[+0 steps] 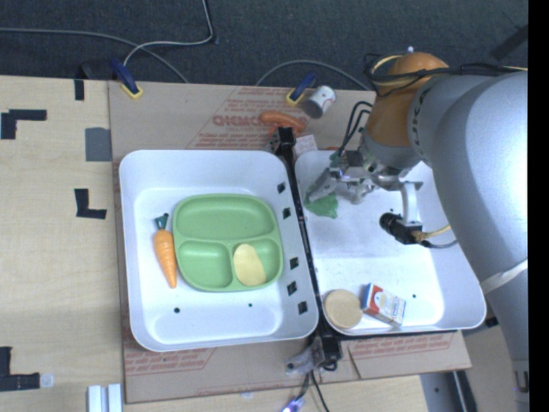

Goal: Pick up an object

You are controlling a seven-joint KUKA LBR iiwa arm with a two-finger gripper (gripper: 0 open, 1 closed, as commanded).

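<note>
Status: grey arm with orange wrist band reaches in from the right over the right shallow white bin [429, 312]. Two-finger gripper [330, 187] sits low at the far left corner of that bin, just beside a small green object [323, 205], likely a soft or leafy toy piece. Whether there is contact, I cannot tell. Nothing visibly sits between the fingers; whether they are spread or closed I cannot tell either, the wrist body blocks them.

Judgement: pick not yet achieved; grasp and lift remain.

Other candidates, untouched: round tan disc [342, 309] and small red-white-blue carton [382, 304], near edge of the right bin. Left shallow white bin [141, 230]: green divided plastic tray [227, 239] bearing a pale yellow oval piece [250, 265]; orange toy carrot [165, 254] just left of the tray.

Hard to read: the green object's shape, partly covered by the gripper.
</note>
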